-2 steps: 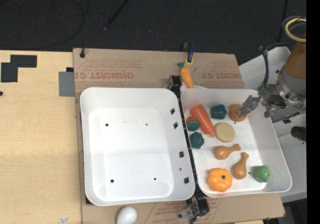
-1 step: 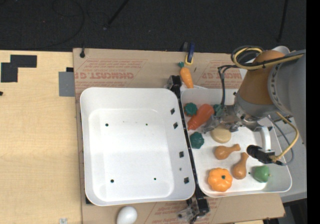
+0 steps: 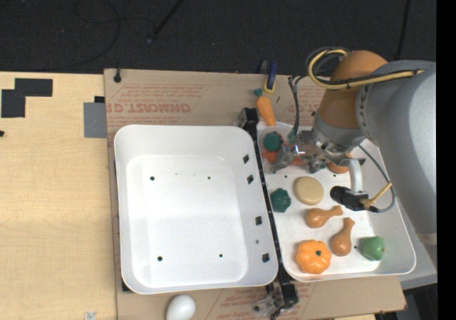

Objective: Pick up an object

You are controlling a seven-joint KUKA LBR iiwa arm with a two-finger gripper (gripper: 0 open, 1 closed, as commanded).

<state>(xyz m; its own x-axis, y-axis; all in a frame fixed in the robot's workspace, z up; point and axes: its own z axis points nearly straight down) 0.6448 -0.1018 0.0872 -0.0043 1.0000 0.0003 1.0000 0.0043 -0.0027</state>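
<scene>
My gripper (image 3: 300, 157) hangs low over the upper part of the right bin (image 3: 399, 258), under the grey wrist with its orange band. Just left of it lies a teal round toy (image 3: 272, 142), with a small orange-red piece (image 3: 340, 167) at its right. Below it rest a beige round piece (image 3: 308, 189) and a dark green toy (image 3: 280, 199). Nearer the front lie two tan drumsticks (image 3: 323, 216) (image 3: 343, 235), an orange pumpkin (image 3: 313, 256) and a green fruit (image 3: 371, 246). I see nothing held.
An orange carrot (image 3: 266, 110) leans on the right bin's far rim. The left bin (image 3: 135, 162) adjoins it across a black divider (image 3: 259, 190). A white egg (image 3: 181, 306) lies on the bench in front of the left bin.
</scene>
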